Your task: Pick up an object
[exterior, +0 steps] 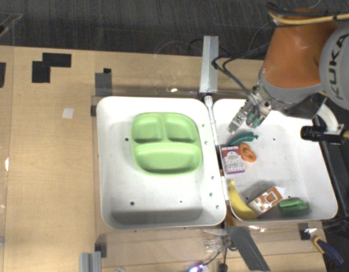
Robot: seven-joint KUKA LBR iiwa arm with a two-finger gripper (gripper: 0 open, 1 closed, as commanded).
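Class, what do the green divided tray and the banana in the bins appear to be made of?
Green divided tray: probably moulded plastic, matte to satin; uniform colour, rounded compartment ridges, soft highlights. Banana: evenly yellow with a smooth skin; real fruit or a plastic replica, the view leaves it open.

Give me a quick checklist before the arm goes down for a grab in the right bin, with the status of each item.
1. Gripper over the right bin: ok.
2. Nothing between the fingers already: cannot tell.
3. Target close below: ok, the teal object lies just under the gripper.
4. Target free of neighbours: not ok, the orange object and small card crowd it.
5. Banana, brown packet and green object out of the path: ok, near the front edge.
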